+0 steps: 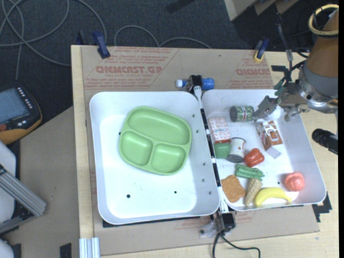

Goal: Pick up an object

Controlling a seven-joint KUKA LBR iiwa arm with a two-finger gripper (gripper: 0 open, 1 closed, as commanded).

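The right bin (312,160) holds several small objects. Among them are a green can (242,113) lying on its side, a red-and-white packet (219,129), a brown snack packet (270,134), a small tin (232,148), a red pepper (254,157), a green pepper (248,171), a banana (273,195) and a pink fruit (294,181). My gripper (278,110) hangs over the bin's back right part, between the green can and the bin's right wall, just above the brown packet. Its fingers stand open with nothing between them.
The left bin (107,187) carries a green divided plate (155,140). A slice of toast (233,188) and a corn cob (251,191) lie at the right bin's front. Blue clamps (194,83) sit at the back between the bins. Cables run behind the bench.
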